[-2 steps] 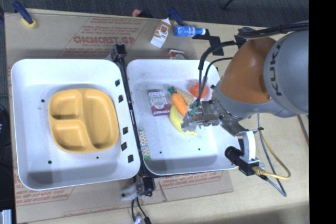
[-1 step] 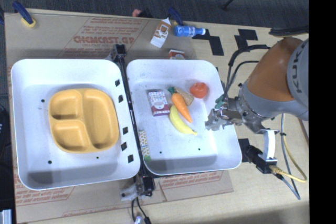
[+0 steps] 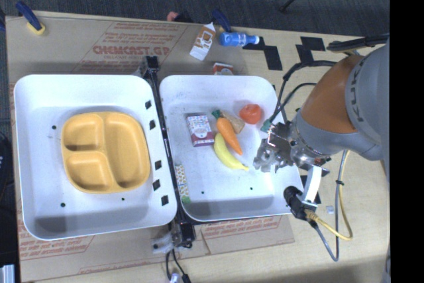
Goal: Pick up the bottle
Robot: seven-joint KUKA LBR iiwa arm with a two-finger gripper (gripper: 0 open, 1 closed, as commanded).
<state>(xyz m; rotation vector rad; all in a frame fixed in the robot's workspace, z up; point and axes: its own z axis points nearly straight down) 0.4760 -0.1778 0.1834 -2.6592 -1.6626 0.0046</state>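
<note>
A small blue bottle point(image 3: 237, 40) with a white cap end lies on its side on the cardboard bench, beyond the far rim of the right bin point(image 3: 199, 199). My gripper point(image 3: 268, 154) hangs low over the right side of that bin, close to the right tip of a yellow banana point(image 3: 227, 154). The bottle is well away from it, toward the back. Nothing shows between the gripper and the bin floor.
The right bin holds a red-labelled box point(image 3: 199, 129), a carrot point(image 3: 228, 133) and a red round item point(image 3: 251, 113). A yellow divided plate point(image 3: 106, 150) sits in the left bin point(image 3: 33, 209). A small carton point(image 3: 203, 42) lies next to the bottle.
</note>
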